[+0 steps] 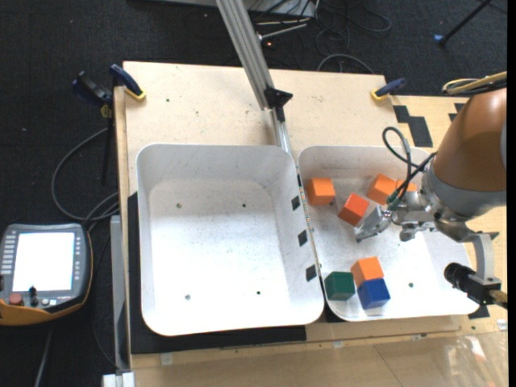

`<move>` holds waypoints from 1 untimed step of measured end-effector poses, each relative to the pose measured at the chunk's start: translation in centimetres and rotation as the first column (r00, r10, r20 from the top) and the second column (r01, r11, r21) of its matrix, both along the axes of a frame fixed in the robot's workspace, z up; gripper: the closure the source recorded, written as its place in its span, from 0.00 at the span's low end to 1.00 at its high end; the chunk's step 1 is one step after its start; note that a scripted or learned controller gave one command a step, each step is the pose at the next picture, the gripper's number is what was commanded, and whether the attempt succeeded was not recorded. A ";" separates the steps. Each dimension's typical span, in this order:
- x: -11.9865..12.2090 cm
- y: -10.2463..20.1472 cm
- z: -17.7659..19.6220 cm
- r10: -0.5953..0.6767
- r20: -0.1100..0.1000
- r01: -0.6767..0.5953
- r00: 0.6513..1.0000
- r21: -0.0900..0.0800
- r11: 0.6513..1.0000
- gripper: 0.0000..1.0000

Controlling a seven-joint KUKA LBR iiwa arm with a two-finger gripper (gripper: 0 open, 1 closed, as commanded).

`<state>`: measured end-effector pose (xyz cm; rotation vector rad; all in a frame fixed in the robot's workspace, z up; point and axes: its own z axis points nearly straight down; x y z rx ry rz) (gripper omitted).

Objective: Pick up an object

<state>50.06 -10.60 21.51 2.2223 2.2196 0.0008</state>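
The right bin (419,297) holds several small blocks. Three orange blocks lie in its upper half: one at the left (322,190), one in the middle (353,209), and one to the right (382,189), partly behind the gripper's cables. Near the front lie a green block (339,285), an orange block (368,268) and a blue block (373,293) close together. My gripper (371,226) reaches in from the right and hovers low just right of the middle orange block. Nothing shows between its fingers.
The left bin (161,216) sits beside the right one, sharing a raised divider (302,224). A slanted metal rail (246,47) runs from the top down to the bins' joint. A teach pendant (44,272) lies off the bench at the left.
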 end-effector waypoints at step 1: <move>-1.1 -1.2 -0.8 -0.001 -0.001 0.001 1.000 0.000 1.000 0.00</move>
